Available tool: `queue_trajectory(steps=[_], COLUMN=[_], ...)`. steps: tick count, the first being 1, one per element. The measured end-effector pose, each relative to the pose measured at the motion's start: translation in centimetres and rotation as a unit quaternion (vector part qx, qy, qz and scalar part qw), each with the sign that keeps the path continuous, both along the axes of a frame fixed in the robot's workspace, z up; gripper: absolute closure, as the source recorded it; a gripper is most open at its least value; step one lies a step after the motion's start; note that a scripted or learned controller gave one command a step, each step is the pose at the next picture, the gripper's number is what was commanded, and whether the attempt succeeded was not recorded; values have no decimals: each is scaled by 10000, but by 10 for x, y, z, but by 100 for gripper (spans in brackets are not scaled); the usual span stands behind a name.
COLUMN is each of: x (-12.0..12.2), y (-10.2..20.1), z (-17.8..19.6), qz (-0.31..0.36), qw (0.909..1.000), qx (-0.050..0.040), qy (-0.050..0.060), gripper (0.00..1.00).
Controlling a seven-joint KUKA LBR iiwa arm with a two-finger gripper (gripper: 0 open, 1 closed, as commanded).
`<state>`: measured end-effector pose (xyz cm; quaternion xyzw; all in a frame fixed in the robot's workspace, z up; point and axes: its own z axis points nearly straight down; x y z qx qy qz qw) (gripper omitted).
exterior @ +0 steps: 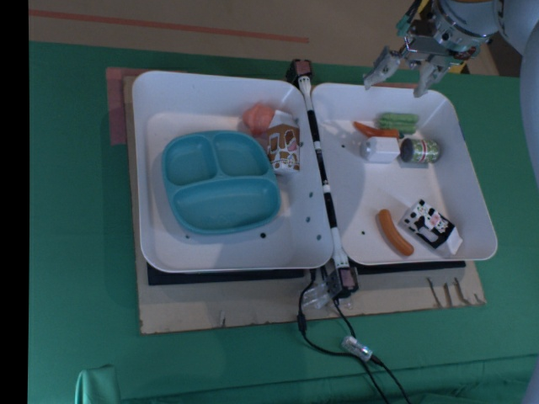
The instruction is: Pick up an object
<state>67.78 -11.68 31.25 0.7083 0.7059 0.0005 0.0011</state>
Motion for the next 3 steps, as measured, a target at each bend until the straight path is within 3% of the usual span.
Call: queue_trajectory(steps=[1,2,3], x=[19,17,18], y=[18,16,26], z=[-94,-118,-105], qz=[4,11,41], qw=[10000,10000,9999], qx=[-5,-2,89], qy=[4,64,73], gripper=[0,0,100])
